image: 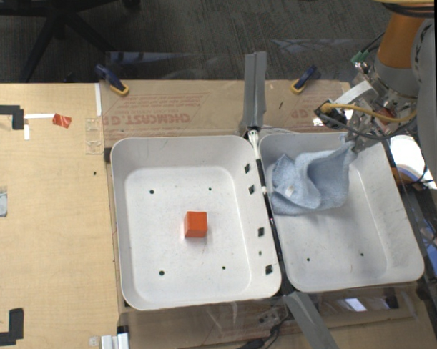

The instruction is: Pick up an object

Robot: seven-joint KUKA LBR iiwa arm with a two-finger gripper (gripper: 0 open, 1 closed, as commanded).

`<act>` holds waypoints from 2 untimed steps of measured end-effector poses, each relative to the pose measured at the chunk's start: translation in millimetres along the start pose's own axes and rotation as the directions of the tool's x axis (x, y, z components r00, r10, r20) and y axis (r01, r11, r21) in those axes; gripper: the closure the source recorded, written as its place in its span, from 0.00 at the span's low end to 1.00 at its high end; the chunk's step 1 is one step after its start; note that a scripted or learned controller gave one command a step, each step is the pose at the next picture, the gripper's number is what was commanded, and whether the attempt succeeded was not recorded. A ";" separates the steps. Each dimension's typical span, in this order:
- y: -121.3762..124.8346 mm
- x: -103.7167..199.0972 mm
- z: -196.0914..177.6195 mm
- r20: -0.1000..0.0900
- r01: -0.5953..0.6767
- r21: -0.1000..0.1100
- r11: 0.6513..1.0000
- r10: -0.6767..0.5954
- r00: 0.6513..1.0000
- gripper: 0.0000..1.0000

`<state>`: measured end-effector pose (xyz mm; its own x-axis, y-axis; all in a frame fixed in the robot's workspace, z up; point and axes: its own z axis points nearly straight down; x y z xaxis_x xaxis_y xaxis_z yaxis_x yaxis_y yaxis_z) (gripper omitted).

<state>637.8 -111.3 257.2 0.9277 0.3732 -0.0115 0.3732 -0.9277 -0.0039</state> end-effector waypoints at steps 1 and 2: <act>5.0 -12.6 -5.1 -0.001 0.238 0.000 0.971 -0.238 0.971 1.00; 8.3 -21.9 29.4 -0.001 -0.048 0.001 0.999 0.048 0.999 1.00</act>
<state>620.2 -127.2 228.0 0.9444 0.3285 -0.0102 0.3285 -0.9445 -0.0045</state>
